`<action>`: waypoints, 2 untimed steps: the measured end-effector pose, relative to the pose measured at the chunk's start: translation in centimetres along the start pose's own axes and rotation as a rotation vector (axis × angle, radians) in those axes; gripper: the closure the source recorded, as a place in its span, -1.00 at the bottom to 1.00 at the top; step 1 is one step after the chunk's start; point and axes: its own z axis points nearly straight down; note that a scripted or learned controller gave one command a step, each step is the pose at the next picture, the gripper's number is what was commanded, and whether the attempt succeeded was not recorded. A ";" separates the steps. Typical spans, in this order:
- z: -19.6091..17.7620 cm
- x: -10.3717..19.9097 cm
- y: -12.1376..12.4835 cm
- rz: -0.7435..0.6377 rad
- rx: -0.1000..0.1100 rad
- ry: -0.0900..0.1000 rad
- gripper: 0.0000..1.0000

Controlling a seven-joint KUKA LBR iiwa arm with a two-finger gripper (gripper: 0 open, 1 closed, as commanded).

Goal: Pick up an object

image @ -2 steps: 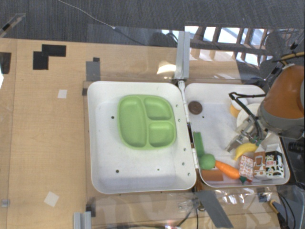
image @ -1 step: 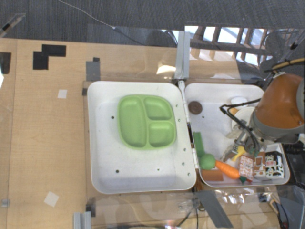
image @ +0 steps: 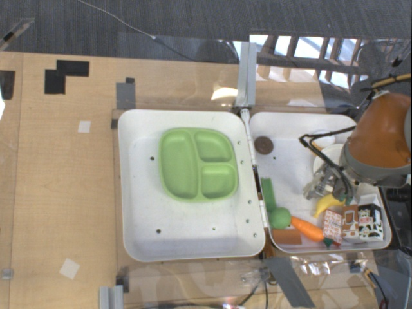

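A pale wooden bench (image: pixel 58 192) fills the left and middle, marked with black squares (image: pixel 64 74) and small grey patches near its far left. Beyond its far edge lies dark grey ribbed carpet (image: pixel 193 8), crossed by a thin pale cable (image: pixel 96 8). Glare falls on a clear panel (image: pixel 225 92) at the bench's back

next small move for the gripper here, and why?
Probably a short drop straight down onto the banana. The gripper hangs just above its upper end in the right bin, with nothing visibly between its fingers, and the carrot lies farther off.
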 end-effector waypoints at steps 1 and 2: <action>-13.8 -2.9 2.1 -0.107 0.002 0.019 1.00; -5.8 -3.0 -5.2 -0.312 0.004 0.037 1.00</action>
